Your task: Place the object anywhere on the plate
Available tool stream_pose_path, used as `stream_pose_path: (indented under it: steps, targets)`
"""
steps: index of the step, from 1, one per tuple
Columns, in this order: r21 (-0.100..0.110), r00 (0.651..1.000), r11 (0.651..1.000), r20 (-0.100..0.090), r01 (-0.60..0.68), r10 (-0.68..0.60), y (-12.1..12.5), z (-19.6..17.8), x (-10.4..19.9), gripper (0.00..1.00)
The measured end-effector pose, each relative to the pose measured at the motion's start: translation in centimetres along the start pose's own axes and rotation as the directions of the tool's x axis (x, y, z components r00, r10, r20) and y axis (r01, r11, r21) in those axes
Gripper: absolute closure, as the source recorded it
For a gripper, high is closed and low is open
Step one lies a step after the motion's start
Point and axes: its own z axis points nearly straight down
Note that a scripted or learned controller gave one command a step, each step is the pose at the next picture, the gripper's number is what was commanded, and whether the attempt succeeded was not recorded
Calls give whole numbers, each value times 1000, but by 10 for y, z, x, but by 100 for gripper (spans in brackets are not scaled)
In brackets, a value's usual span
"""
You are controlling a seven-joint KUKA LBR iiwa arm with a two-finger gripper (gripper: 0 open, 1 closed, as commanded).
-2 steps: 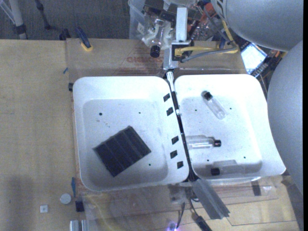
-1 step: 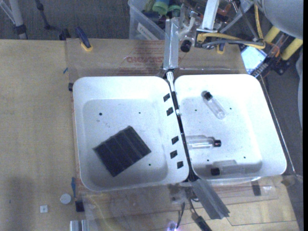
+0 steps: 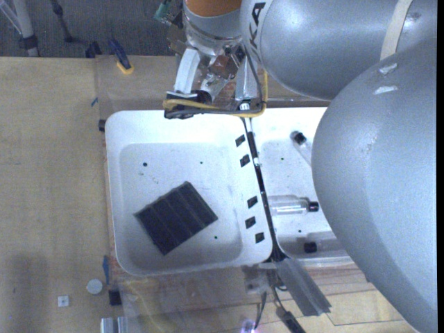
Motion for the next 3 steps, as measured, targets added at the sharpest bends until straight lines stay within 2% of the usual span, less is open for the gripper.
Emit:
stream_pose_path:
  steps: [1, 2, 3]
  targets:
    - [-7, 950, 950, -2, 312, -312, 1, -104, 0, 100]
    - [0, 995, 995, 1, 101, -101, 49, -112, -74, 100]
    - [-8, 826, 826, -1, 563, -564, 20, -113, -29, 100]
